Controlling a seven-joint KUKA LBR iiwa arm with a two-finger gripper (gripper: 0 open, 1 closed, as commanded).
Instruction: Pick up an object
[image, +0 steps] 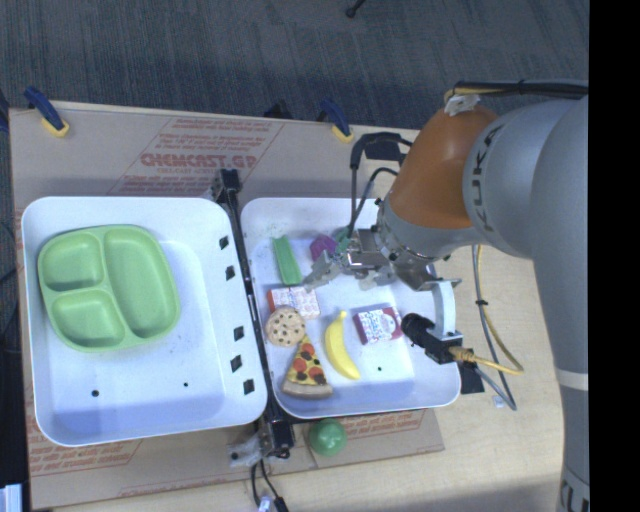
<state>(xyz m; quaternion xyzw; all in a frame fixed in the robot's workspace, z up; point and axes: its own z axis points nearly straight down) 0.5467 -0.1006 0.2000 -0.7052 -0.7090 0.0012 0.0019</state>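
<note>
Pizza slice (304, 372) in right bin (430, 392).

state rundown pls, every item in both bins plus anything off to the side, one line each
Green three-compartment plastic plate: flat in left bin.
Green stick-shaped toy: lying in right bin.
Purple toy piece: beside claw.
Round toy cookie: lying flat.
Toy pizza slice: flat, near front rim.
Yellow toy banana: lying beside pizza.
Small purple-white carton: lying down.
Green ball: outside bins, on bench.
</note>
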